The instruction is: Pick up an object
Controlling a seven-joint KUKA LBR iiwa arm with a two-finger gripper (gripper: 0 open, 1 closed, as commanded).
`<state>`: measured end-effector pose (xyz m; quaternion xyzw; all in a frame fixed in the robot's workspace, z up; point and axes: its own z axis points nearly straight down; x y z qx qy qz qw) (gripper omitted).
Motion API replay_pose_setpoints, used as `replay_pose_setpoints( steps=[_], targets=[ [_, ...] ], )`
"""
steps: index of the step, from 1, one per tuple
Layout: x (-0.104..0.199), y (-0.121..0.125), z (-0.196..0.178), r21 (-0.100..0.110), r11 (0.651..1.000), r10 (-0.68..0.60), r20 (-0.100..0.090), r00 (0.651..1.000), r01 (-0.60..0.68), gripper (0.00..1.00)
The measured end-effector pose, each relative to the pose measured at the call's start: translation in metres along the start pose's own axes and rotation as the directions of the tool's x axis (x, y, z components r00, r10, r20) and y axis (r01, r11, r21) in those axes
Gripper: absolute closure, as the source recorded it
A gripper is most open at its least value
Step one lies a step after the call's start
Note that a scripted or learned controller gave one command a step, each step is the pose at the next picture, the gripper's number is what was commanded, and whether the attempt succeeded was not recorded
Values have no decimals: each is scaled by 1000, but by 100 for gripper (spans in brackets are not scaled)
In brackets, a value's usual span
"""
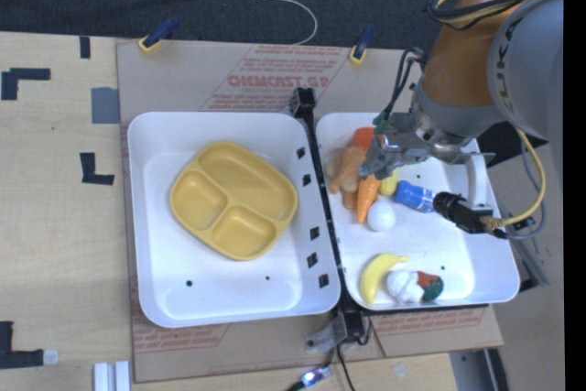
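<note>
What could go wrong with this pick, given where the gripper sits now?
1. The gripper hangs over a tight cluster: the carrot, the tan piece and the blue bottle lie close together, so it may nudge or catch two.
2. The white egg beside the carrot could roll if bumped.

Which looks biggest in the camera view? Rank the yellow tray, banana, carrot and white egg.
1. Yellow tray, by far.
2. Banana and carrot: alike, so unranked; the gripper hides the carrot's top.
3. White egg.
</note>
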<state>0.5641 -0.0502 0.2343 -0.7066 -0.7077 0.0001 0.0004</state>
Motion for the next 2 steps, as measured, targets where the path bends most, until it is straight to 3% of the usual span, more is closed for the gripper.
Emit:
replay_pose_setpoints(
  steps=[1, 2],
  targets=[
    [-6, -2, 21, 3, 1000, 1, 2, 1000, -1, 100],
    [-1, 5, 3, 1, 1000, 0, 0, 1000, 0, 100]
  ],
)
